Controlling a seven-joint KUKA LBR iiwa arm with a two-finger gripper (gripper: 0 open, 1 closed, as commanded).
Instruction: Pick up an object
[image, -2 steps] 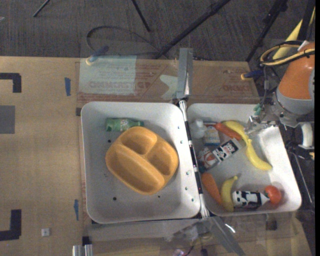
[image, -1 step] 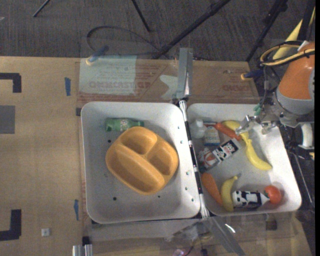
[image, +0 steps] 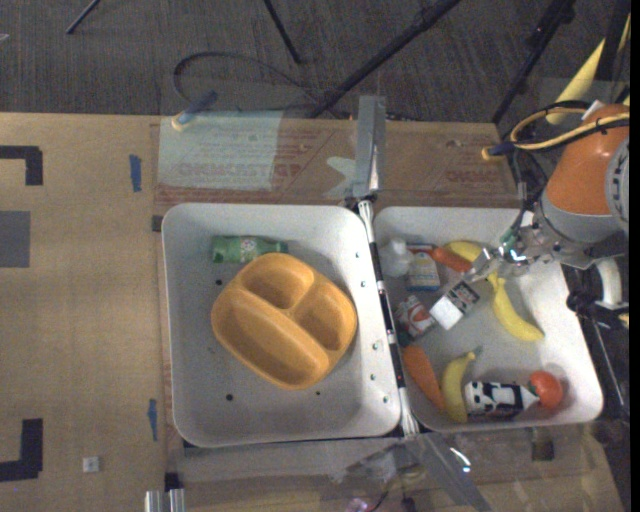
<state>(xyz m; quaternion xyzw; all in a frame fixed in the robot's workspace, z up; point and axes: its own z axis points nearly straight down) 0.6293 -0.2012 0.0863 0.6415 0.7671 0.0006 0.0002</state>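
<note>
The right bin (image: 580, 345) holds several small items. Among them are a yellow banana (image: 515, 315), a second banana (image: 457, 385), an orange carrot (image: 422, 372), a black-and-white toy (image: 498, 398) and a red-orange ball (image: 547, 388). My gripper (image: 480, 276) hangs over the upper middle of this bin, reaching down and to the left from the orange-banded wrist (image: 590, 180). A small grey-and-white box (image: 455, 302) lies right at its tip. Whether the box is held cannot be made out. A white bottle (image: 395, 258) and an orange-and-white carton (image: 425, 268) sit just left of the gripper.
The left bin (image: 190, 400) holds a large orange divided plate (image: 285, 318) and a green packet (image: 247, 248) at its far side. A metal divider (image: 368, 215) separates the two bins. Cables and tripod legs (image: 560, 60) crowd the far right.
</note>
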